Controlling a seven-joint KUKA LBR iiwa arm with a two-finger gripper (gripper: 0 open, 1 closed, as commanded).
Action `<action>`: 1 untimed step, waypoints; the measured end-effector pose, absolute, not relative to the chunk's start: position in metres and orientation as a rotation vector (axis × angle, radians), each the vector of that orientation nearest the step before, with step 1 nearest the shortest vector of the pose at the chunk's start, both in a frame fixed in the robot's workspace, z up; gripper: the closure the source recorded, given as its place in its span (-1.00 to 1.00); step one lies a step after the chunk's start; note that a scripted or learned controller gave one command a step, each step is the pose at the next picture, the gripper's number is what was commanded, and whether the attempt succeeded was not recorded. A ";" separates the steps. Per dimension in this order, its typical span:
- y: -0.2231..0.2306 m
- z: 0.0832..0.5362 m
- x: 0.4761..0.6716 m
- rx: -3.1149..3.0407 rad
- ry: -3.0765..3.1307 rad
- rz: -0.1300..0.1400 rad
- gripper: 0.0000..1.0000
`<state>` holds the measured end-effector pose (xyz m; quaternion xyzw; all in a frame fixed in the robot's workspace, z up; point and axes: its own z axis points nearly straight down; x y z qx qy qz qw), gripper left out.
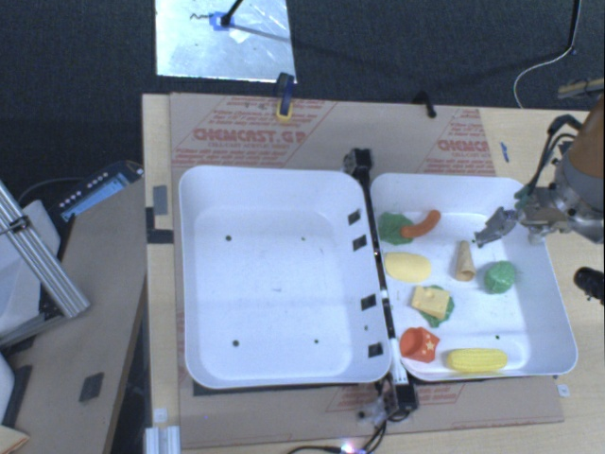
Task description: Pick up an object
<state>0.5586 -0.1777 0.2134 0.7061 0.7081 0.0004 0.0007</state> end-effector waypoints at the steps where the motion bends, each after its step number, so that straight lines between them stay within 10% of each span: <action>1: -0.178 0.225 0.560 2.212 2.225 0.004 1.00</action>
